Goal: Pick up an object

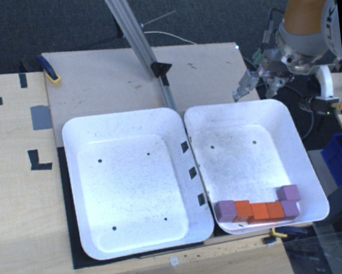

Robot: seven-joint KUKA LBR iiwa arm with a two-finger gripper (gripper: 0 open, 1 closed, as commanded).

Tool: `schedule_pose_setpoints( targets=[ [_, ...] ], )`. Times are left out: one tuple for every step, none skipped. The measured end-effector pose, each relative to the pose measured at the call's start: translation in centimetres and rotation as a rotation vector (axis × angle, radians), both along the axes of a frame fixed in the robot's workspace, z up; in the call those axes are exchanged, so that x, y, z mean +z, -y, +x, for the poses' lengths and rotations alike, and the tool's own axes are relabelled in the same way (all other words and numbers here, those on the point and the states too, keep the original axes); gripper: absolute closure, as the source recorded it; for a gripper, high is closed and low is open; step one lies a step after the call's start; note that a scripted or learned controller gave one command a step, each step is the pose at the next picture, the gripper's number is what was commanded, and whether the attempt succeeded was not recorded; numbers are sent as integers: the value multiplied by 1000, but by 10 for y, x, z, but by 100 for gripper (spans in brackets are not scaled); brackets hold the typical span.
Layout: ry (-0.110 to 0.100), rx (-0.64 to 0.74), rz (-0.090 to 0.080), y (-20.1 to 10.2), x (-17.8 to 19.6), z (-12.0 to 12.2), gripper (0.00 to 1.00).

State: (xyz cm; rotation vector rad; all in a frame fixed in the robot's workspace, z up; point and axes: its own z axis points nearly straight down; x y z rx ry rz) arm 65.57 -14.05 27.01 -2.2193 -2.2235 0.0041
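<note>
Broadly, the worktop [120,65] is taken up by two white bins: the left bin [77,174] and the right bin [294,144], touching at their inner rims. The arm [310,13] is held above the right bin's far corner, well apart from the blocks. Whether the pincer [256,80] is released or clenched cannot be told. Purple and orange blocks [259,208] are packed against the near wall, touching; a grasp there could be fouled by wall or neighbours.
</note>
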Motion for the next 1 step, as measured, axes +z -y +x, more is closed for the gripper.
schedule_pose_setpoints(
  targets=[
    [-10, -8, 2, 49, -65, -72, 0]
  ],
)
